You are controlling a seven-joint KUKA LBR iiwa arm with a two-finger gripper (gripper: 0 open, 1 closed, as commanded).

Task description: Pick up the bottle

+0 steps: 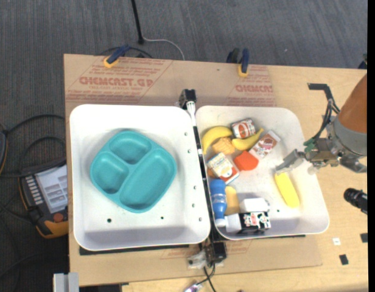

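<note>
My jaws [295,160] hang at the right bin's [309,215] far side, and I cannot tell how wide they stand. Nothing sits between them. The bottle [218,199] lies well to their left, blue and flat against the divider wall (hemmed in by a yellow block [231,195] and a carton [254,218]), so reaching it looks awkward. Just beside my jaws lies a yellow piece [287,188]. The worktop [114,78] is brown board; beyond it, dark carpet [53,17].
</note>
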